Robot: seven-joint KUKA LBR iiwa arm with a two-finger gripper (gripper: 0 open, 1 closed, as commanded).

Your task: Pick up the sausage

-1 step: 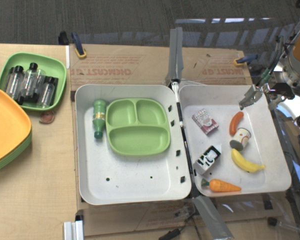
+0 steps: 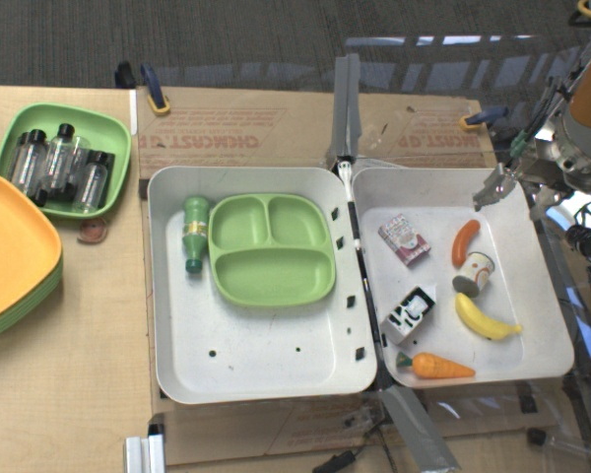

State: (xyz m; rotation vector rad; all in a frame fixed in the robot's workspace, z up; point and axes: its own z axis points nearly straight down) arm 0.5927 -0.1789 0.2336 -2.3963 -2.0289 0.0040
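The sausage (image 2: 465,241) is a short orange-red link lying tilted in the upper right part of the right bin (image 2: 542,363). My gripper (image 2: 515,194) hangs above the bin's far right corner, up and to the right of the sausage and apart from it. Its two fingers stand spread, open, with nothing between them.
Close to the sausage are a small can (image 2: 476,272) just below it, a banana (image 2: 486,318), a carrot (image 2: 441,366), a pink packet (image 2: 404,239) and a black-and-white box (image 2: 411,313). The left bin (image 2: 266,363) holds a green divided plate (image 2: 272,247) and a green bottle (image 2: 194,233).
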